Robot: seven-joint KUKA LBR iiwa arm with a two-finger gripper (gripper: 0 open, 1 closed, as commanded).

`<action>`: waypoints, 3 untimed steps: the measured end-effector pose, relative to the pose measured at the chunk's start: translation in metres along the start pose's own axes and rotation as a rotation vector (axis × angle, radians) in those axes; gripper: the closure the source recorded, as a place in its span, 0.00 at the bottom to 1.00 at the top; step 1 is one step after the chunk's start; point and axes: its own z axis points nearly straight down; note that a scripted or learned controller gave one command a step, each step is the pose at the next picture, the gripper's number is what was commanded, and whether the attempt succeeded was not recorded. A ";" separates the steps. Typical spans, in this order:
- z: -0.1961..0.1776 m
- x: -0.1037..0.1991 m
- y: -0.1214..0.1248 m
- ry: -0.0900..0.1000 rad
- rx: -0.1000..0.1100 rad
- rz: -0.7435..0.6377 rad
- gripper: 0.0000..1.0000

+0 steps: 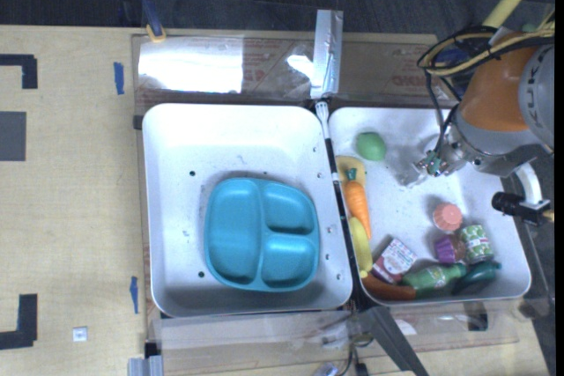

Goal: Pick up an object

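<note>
One pincer (434, 163) low over the right bin (515, 291), near the green ball (371, 146); grip state unclear.

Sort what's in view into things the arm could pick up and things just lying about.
For the job: pincer, hanging over the right bin; in that bin a green ball, carrot, banana, pink round piece, small packet, green bottle.

Lying about: blue divided tray in the left bin, blue tape marks.
</note>
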 end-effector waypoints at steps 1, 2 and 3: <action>0.001 -0.027 -0.008 0.000 0.002 0.224 1.00; 0.001 -0.026 -0.008 0.001 0.003 0.223 0.00; -0.001 -0.016 -0.080 0.009 0.004 0.261 0.00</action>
